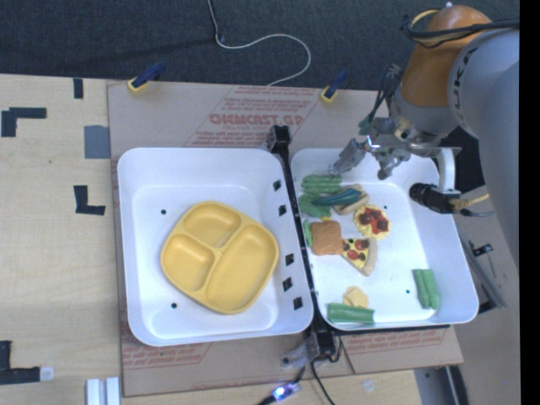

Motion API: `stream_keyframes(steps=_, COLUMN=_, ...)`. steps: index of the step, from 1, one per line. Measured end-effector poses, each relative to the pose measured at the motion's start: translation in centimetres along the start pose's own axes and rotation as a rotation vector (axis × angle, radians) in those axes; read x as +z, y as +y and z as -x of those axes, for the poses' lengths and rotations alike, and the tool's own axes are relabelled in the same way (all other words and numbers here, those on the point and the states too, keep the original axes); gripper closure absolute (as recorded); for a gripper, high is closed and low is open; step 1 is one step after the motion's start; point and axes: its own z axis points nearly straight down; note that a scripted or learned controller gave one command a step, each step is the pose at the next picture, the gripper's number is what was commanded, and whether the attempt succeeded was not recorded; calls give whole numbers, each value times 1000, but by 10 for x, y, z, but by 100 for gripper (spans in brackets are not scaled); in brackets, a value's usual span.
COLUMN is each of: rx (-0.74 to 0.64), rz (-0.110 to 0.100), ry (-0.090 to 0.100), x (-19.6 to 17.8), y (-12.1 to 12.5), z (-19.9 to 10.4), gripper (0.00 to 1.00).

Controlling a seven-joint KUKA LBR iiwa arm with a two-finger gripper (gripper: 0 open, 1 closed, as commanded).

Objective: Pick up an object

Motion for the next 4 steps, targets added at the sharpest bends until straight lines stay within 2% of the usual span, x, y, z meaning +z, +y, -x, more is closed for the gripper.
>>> stream_keyframes(steps=1, rx=-3, rz=15, ry=-2, x=-9, y=3, z=0, gripper=0)
stream_keyframes(steps=2, rx=-3, rz=8, ry=-2, x=55, y=-2, z=-2, gripper=0)
stream_keyframes(steps=3, rx=-5, rz=25, ry=-4, x=102, y=2, z=-3, gripper=0)
stream_keyframes(steps=4, rx=-5, rz=29, ry=-6, x=89, y=3, z=-3, gripper=100)
